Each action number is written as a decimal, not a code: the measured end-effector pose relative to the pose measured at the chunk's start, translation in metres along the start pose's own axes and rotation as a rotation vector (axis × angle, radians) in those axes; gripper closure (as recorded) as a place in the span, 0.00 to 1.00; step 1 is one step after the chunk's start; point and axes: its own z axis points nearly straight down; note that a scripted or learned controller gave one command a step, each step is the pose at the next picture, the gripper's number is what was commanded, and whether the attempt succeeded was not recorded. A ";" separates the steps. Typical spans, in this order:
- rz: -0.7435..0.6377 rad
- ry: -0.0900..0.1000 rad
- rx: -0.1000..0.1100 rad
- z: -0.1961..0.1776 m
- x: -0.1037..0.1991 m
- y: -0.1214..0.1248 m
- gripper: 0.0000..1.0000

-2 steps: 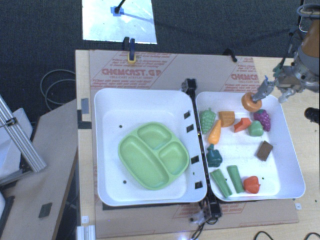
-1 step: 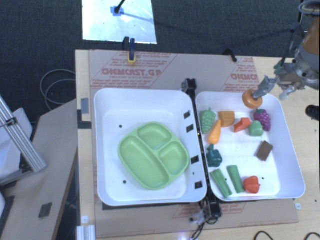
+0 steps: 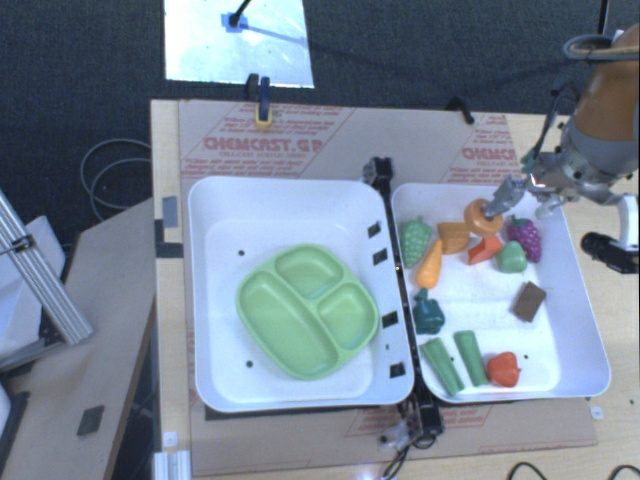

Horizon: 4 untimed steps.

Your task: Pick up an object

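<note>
The right bin [image 3: 580, 340] holds several toy foods: an orange ring [image 3: 487, 216], purple grapes [image 3: 526, 236], a green pepper [image 3: 512, 259], a red piece [image 3: 482, 252], an orange carrot [image 3: 430, 262], a light green vegetable [image 3: 415, 236], a brown block [image 3: 529, 301], a dark teal item [image 3: 428, 314], two green sticks [image 3: 455, 360] and a red tomato [image 3: 503, 369]. My gripper [image 3: 527, 200] hangs over the bin's far right part, just above the grapes and beside the orange ring. Its fingers stand apart, open, with nothing held between them.
The left bin [image 3: 215, 268] holds a light green divided plate [image 3: 307, 310]. A black divider [image 3: 392, 258] runs between the bins. The arm [image 3: 600, 118] comes in from the upper right. Cardboard [image 3: 330, 143] lies under both bins, with cables at the left.
</note>
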 end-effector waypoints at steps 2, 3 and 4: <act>0.001 -0.003 -0.014 0.089 -0.007 -0.012 0.00; 0.002 -0.004 -0.017 0.094 -0.008 -0.010 0.00; -0.001 0.000 -0.021 0.082 -0.006 -0.008 1.00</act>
